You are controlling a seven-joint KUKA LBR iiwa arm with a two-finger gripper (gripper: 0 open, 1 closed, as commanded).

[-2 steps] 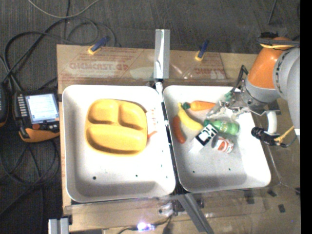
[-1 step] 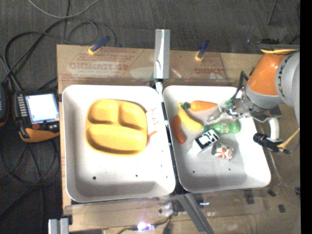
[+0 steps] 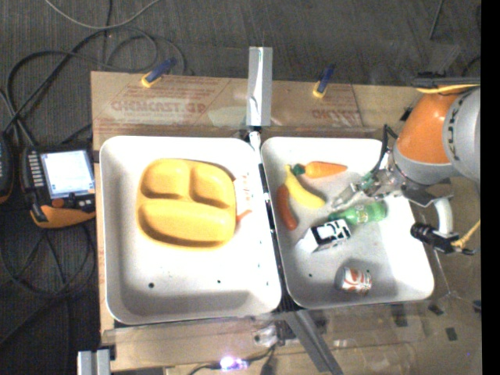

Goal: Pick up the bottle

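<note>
Two white bins side by side on the tabletop point(image 3: 105, 319). Left bin point(image 3: 125, 233) carries a yellow divided tray point(image 3: 187, 201), sitting in its upper-middle part. Right bin point(image 3: 406, 276) carries the clutter: an orange carrot point(image 3: 322, 169) near the top wall, a yellow banana point(image 3: 303, 191) just below it and touching or nearly so, a reddish sausage-like piece point(image 3: 286, 207) along the left wall, a small black-and-white car-like toy point(image 3: 331, 232) near the middle, a crushed red-and-silver can point(image 3: 356, 280) near the bottom wall.

Green bottle point(image 3: 366, 212) lies on its side in the right bin's right-centre — right of the banana, just above and right of the black-and-white toy, well above the can.

Arm point(image 3: 437, 135) comes in from the right, orange band over the bin's upper right corner. The tool point(image 3: 373, 186) is down inside the right bin, directly over the bottle's upper side, very close or touching — contact unclear. Cannot tell whether the tool is released or clenched; the tip is a blur of metal against the green. Bottle looks to be resting on the bin floor, not lifted.

Outside the bins: a handheld screen unit point(image 3: 62, 174) on the left, cables point(image 3: 86, 30) on the floor.
</note>
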